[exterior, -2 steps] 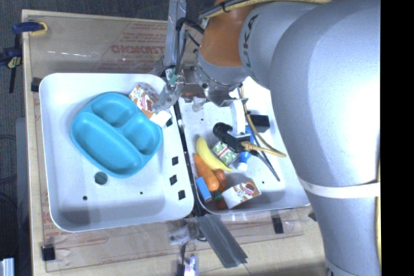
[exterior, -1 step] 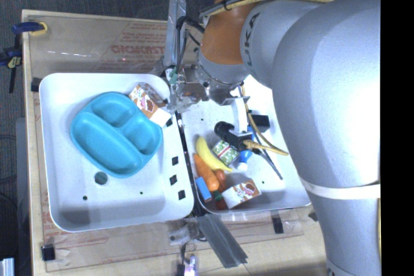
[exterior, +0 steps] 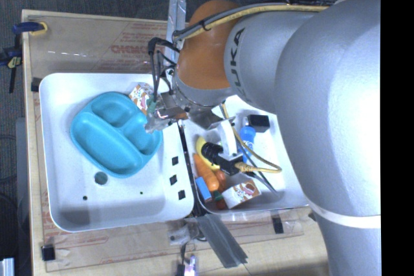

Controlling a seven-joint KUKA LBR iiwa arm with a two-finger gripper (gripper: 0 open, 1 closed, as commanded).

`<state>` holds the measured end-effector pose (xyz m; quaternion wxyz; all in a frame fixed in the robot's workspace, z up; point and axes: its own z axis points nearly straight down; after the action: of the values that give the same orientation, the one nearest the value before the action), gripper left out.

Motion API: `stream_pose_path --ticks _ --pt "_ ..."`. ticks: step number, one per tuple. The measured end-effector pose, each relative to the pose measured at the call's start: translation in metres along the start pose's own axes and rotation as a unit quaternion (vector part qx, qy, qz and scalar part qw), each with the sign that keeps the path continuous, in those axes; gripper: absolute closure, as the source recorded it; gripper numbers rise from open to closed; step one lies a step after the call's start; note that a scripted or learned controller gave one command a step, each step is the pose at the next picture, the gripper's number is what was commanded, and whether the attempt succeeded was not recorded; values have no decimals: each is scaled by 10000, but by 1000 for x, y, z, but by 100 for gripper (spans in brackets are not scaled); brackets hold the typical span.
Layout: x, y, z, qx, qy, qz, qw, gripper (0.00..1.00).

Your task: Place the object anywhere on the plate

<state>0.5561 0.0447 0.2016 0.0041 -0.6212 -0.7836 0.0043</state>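
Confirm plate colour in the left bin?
Light blue, divided into compartments: the plate, clearest in the camera view, in the left bin.

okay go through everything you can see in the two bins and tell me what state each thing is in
blue plate: flat in the left bin, compartments bare.
gripper: at the plate's right rim.
patterned packet: beside the plate's upper right edge.
right bin: cluttered with small items.
carton: lying on its side.

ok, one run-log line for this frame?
gripper: over right rim of blue plate | grip state: cannot tell | plate: left bin | small printed packet: beside plate's upper edge | right bin: cluttered
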Motion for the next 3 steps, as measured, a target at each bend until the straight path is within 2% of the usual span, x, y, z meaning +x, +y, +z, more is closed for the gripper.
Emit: stream_pose_path --ticks 1,2,3 --pt "9 -17 -51 -20 -8 -688 9976 100" --pt "-18 54 -18 -10 -3 -914 9958 100" --pt "-17 55 -23 33 4 -941 9956 100"
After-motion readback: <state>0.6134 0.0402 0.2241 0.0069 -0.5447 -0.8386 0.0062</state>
